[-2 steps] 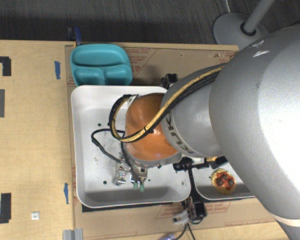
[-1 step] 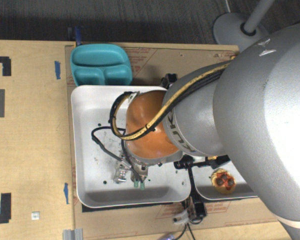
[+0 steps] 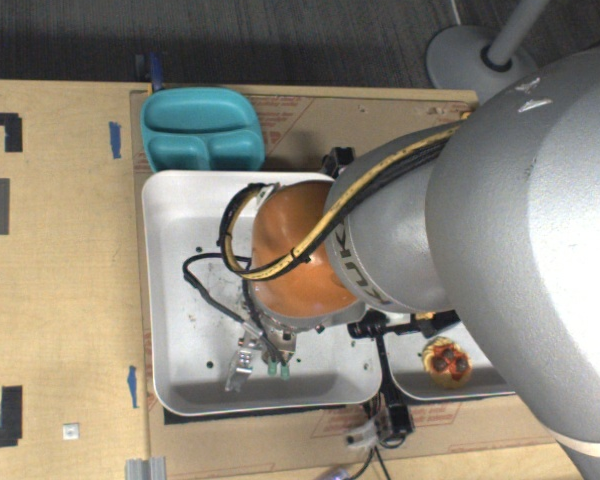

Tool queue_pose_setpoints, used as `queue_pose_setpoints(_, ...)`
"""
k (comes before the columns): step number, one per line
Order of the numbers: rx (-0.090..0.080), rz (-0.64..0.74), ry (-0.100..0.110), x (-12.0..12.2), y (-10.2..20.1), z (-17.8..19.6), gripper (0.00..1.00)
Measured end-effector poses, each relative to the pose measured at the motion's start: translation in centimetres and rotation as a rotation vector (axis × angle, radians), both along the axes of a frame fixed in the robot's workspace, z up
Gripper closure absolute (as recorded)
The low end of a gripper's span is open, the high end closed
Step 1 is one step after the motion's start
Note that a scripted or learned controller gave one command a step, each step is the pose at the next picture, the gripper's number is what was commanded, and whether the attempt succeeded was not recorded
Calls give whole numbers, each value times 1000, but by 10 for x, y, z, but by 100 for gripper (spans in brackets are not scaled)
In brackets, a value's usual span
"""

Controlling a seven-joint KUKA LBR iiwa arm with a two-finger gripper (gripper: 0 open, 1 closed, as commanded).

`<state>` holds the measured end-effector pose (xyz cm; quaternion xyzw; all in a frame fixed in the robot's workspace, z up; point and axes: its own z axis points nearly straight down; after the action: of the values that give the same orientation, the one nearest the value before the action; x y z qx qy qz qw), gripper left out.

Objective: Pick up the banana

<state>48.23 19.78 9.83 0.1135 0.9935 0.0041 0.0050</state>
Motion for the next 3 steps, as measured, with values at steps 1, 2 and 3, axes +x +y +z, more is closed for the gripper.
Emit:
queue_pose_setpoints(1, -4, -370, 10, -2, 26, -12, 0)
queue_pose_setpoints(2, -2, -632, 10, 72, 27, 88, 0)
queue_pose_setpoints(3, -2, -853, 11, 25, -83, 201, 0)
